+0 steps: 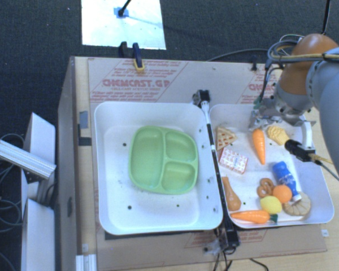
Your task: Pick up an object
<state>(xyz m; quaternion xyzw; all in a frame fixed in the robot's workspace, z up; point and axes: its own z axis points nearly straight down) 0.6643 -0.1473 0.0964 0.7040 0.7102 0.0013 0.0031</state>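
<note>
My gripper (260, 117) hangs over the far part of the right bin (319, 179), reaching in from the right under the orange wrist band. Just in front of it lies an orange carrot (259, 145), pointing toward the near side, with a yellow corn cob (277, 134) to its right. The gripper's tip is close above the carrot's top end, and I cannot tell whether it touches. Nothing is visibly lifted. Further in the bin lie a waffle wedge (225, 135), a pink wafer (233, 160) and a blue bottle (283, 174).
Near the right bin's front lie a drumstick (230, 193), pretzel (265, 186), orange (282, 193), lemon (271, 205), cookie (296, 206) and a second carrot (251, 216). The left bin (110, 151) holds a green divided plate (163, 160). A black divider rail (212, 145) separates the bins.
</note>
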